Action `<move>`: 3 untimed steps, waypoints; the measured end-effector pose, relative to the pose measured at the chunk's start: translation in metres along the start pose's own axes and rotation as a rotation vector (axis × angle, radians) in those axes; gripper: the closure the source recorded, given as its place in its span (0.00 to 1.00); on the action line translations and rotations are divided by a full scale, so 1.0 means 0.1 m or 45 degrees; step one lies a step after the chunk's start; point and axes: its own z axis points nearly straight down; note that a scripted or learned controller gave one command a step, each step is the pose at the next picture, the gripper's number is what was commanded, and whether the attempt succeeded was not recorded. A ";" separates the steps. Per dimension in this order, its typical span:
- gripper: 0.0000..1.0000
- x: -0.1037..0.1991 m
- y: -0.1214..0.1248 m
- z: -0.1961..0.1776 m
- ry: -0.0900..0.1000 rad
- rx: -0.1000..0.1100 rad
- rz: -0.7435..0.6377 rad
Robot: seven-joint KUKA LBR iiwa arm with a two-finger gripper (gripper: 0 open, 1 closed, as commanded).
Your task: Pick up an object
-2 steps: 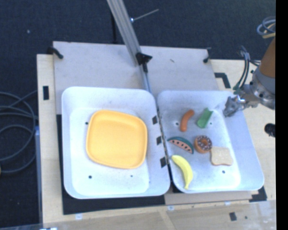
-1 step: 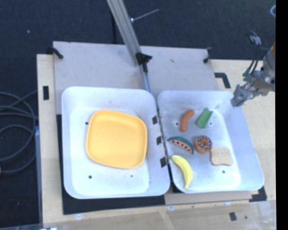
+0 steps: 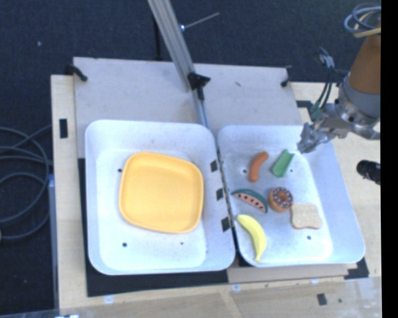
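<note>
Claw (image 3: 308,142): I can't tell its state; hovering near green block (image 3: 282,163), likely my target.

Arm (image 3: 363,88): grey housing with a broad orange band above the wrist. Pale looped cables sit at the top of the band; dark cables run down the wrist's side. Gripper (image 3: 309,140): small, grey metal, mounted on a lighter flange.

You are looking at a robotics lab: a counter (image 3: 252,91) with two white bins (image 3: 99,177), a metal camera pole (image 3: 176,38), and loose cables (image 3: 13,177) at left.
</note>
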 end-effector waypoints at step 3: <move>1.00 1.62 -0.27 -0.04 0.001 -0.001 -0.001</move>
